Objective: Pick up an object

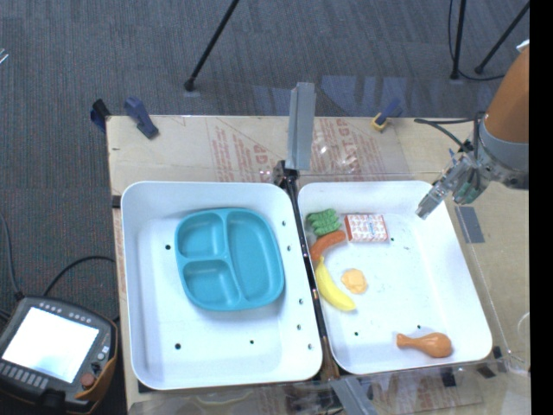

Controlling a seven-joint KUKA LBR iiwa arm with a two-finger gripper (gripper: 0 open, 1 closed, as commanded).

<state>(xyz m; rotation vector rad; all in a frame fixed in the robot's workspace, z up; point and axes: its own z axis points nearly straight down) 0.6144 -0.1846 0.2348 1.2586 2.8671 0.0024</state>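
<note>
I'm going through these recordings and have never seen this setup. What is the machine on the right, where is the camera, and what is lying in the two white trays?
This is one camera fixed above a bench, looking down at a slant. The grey and orange shape at the right edge is a robot arm; its gripper hangs over the far right corner of the right bin, with nothing seen in it. The left bin holds a blue divided plate. The right bin holds toy food: a green vegetable, a small red and white box, a carrot, a banana, an orange-yellow piece and a chicken drumstick. The job is to pick up an object; none is lifted yet.
</note>
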